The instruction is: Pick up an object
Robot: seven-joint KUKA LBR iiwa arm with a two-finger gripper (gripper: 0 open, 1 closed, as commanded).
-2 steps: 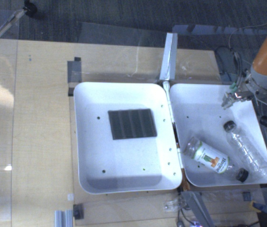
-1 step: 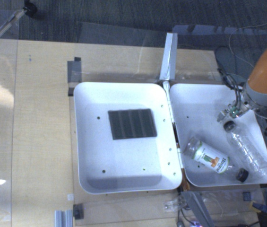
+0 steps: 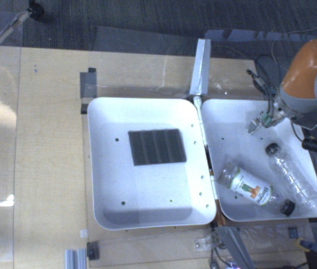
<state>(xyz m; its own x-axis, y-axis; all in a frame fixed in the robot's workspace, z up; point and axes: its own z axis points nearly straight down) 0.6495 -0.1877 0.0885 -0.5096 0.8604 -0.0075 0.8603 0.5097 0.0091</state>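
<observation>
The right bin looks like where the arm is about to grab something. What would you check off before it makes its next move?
1. Things to pick are in the right bin: ok. A small labelled bottle and a clear plastic bottle both lie on their sides.
2. Gripper is over that bin: ok, near its far edge.
3. Gripper is lined up above a bottle: not ok. It sits off to the far side of both.
4. Finger state: cannot tell, too small and blurred.
5. Bottles are apart enough to grab one alone: ok for the labelled bottle's cap end; the two come close near the bin's front.
6. Left bin out of the way: ok. It holds a dark ribbed pad.
</observation>
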